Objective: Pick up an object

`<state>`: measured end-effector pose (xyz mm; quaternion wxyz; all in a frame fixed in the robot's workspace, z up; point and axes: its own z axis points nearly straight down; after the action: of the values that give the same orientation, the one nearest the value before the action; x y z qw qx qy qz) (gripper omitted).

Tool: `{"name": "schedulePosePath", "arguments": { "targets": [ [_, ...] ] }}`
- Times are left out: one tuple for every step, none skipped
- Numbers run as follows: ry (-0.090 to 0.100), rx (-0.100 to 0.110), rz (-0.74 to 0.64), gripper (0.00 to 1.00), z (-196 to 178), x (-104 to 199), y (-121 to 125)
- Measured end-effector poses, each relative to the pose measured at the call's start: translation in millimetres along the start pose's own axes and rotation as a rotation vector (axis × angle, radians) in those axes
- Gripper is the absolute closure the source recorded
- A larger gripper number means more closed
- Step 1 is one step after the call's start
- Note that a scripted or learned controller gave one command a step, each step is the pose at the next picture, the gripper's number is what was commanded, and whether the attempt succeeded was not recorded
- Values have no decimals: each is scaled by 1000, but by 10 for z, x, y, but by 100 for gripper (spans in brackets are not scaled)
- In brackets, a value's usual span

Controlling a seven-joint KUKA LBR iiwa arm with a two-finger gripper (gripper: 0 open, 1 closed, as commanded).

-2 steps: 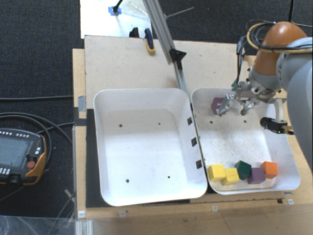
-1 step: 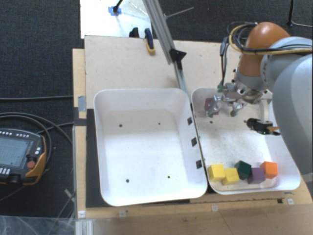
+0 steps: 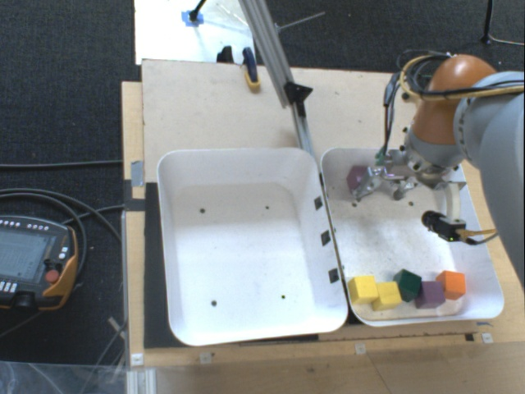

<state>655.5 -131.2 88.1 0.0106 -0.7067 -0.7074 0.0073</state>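
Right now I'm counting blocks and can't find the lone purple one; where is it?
In the camera view, the lone purple block sits in the right bin at its far left corner, beside the gripper and apart from the blocks along the near edge.

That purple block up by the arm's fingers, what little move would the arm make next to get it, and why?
Probably a small shift toward the purple block, then close. The gripper sits right beside that block in the right bin, but the block doesn't clearly show between its fingers. The other blocks lie clustered at the bin's near edge, farther off.
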Motion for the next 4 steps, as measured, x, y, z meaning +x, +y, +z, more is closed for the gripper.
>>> {"name": "schedulePosePath", "arguments": {
  "targets": [
    [-1, 2, -3, 0, 0, 6, 4],
    [-6, 68, -10, 0, -12, 346, 211],
    [-1, -15, 0, 0, -19, 338, 338],
    [-4, -23, 0, 0, -17, 484, -213]
  ]
}}
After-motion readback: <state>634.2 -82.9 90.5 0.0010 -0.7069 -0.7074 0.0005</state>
